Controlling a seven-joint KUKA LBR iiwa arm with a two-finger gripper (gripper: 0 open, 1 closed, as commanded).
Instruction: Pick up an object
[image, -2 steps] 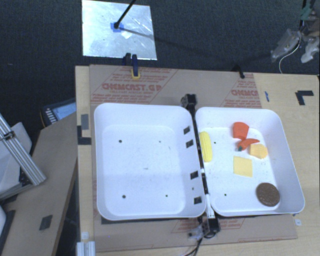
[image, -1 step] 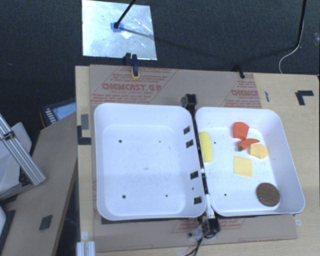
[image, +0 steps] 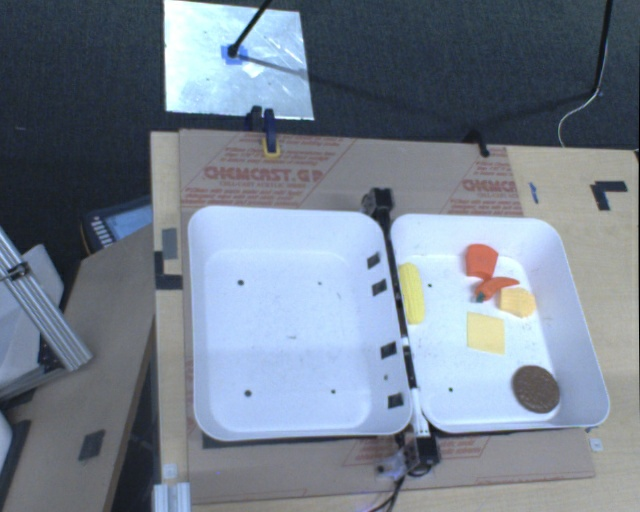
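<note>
On the desk (image: 570, 175), the left bin (image: 200, 330) shows a white floor marked with a few small dark dots. The right bin (image: 575, 340), touching it along the middle, holds a yellow corn cob (image: 410, 292) against its left wall, then a pale yellow flat square (image: 487, 333), an orange wedge (image: 480, 259) above a smaller orange piece (image: 495, 287), a yellow-orange block (image: 518, 301), and a brown round disc (image: 536, 388) in the near right corner. Whether the hand is released or clenched cannot be told.
</note>
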